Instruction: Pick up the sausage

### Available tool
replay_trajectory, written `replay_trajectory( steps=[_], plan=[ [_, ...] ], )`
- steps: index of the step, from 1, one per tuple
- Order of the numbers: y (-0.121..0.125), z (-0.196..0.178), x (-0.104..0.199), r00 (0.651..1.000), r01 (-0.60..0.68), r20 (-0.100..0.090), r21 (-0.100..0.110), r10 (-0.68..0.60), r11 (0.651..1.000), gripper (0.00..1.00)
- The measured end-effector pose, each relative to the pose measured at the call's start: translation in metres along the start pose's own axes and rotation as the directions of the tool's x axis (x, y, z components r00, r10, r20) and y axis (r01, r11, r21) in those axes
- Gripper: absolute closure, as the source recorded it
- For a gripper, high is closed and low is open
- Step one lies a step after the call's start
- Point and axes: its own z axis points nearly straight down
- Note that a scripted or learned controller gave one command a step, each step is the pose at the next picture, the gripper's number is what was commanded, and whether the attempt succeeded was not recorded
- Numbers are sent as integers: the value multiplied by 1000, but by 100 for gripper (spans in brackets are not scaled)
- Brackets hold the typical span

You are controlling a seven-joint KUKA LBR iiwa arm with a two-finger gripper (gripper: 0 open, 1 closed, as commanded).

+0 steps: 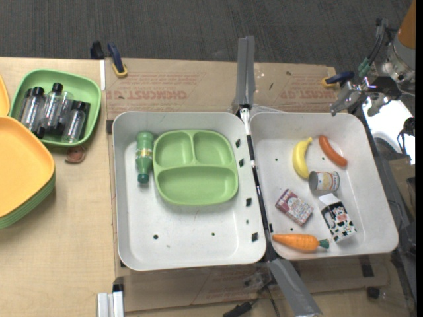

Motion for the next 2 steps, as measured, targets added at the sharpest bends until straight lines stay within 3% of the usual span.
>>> replay_trajectory(
  steps=[1,2],
  plan=[
    [-6,141,-31,998,68,0,-1,-68,998,0],
    [-6,132,-32,998,67,1,-1,-67,998,100]
  ],
)
